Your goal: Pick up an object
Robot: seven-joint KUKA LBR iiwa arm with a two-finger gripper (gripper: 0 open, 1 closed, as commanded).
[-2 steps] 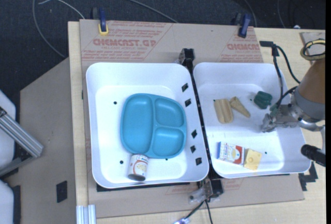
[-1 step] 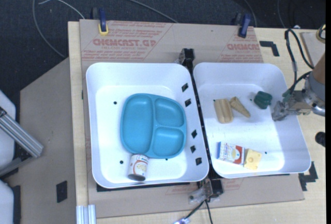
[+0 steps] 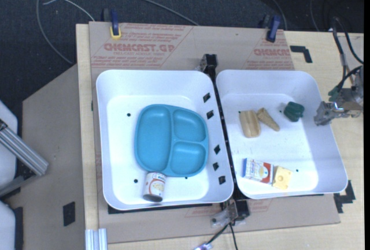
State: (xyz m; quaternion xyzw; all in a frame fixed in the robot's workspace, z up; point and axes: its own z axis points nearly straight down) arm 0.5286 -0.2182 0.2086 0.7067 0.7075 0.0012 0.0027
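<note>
Two white bins side by side on bench, viewed from above.
Left bin [image 3: 110, 127]: blue divided plate [image 3: 171, 140], small can [image 3: 154, 186] on its side just below. Right bin [image 3: 324, 168]: two tan wooden pieces [image 3: 258, 122] touching, green object [image 3: 293, 110] near them, small carton [image 3: 257, 170] beside yellow block [image 3: 282, 178]. Gripper [image 3: 325, 114] at right rim, grasping nothing; finger state cannot tell.

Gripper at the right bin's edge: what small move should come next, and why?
Probably a short move inward over the right bin toward the green object. The gripper sits at the bin's right rim with nothing seen between its fingers, and the green object is the nearest item, lying apart from the two wooden pieces.
</note>
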